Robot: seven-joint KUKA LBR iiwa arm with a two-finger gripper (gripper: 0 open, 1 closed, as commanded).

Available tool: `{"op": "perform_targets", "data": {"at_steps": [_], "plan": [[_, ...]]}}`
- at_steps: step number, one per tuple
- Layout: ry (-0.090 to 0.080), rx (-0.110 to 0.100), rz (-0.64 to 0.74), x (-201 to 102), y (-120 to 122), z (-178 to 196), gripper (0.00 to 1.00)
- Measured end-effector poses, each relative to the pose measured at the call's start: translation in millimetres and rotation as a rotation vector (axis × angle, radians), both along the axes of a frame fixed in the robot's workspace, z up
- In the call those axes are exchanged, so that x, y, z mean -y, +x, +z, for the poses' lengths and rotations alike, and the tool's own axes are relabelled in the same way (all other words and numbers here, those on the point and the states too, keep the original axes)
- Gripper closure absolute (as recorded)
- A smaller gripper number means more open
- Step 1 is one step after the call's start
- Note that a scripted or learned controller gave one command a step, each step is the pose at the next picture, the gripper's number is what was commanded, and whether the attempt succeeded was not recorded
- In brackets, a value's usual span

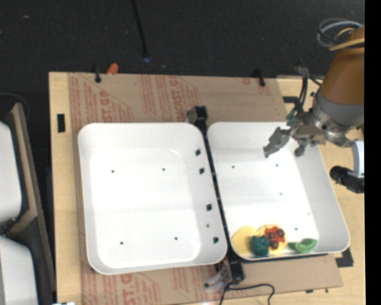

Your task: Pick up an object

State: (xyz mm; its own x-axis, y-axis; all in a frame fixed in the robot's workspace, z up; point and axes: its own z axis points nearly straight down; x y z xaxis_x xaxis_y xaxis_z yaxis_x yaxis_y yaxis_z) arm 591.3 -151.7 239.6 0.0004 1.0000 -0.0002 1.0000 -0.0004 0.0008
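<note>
A small heap of objects lies in the near corner of the right bin [254,183]: a yellow piece [244,238], a teal piece [260,246], a red and dark piece [275,234] and a green piece [303,244]. My gripper [286,143] hangs over the far part of that bin, well away from the heap. Its two fingers [273,143] are spread apart and nothing sits between them.
The left bin [146,196] lies beside the right one, with a row of black clips [206,170] along the seam between them. Both rest on a brown board [140,100] on the bench. A white box [3,170] stands at the far left.
</note>
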Motion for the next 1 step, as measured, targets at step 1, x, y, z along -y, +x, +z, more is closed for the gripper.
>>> {"op": "perform_targets", "data": {"at_steps": [1], "plan": [[0.001,-0.007,0.050,2.3,-20.7,-80.3,0.00]]}}
